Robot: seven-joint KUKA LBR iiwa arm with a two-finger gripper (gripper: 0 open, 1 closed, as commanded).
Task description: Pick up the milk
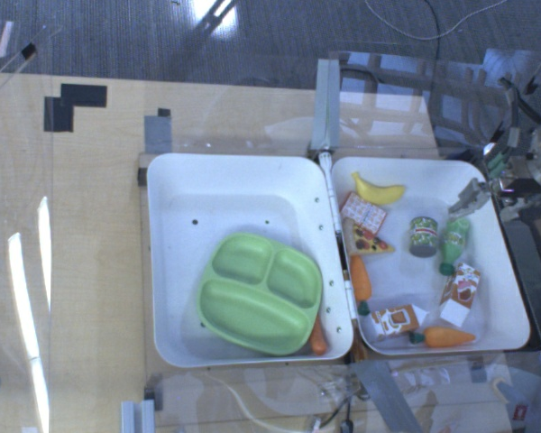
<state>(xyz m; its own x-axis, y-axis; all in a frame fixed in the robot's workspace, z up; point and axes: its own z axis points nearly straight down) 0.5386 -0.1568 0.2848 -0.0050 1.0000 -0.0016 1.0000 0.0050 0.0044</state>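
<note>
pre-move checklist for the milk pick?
1. Milk carton in view in the right bin: ok.
2. Carton clear of neighbours: not ok, green bottle sits right above it, carrot just below.
3. Tool over the carton: not ok, it is at the bin's upper right, above the bottle.
4. Tool finger state: cannot tell.
5. Carton lying flat: cannot tell.

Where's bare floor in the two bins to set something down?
Left bin: open along the back and left, around the green tray. Right bin: one small patch mid-floor, bordered by the pizza slice, can, green bottle and lying carton. Its left and front edges are crowded.
</note>
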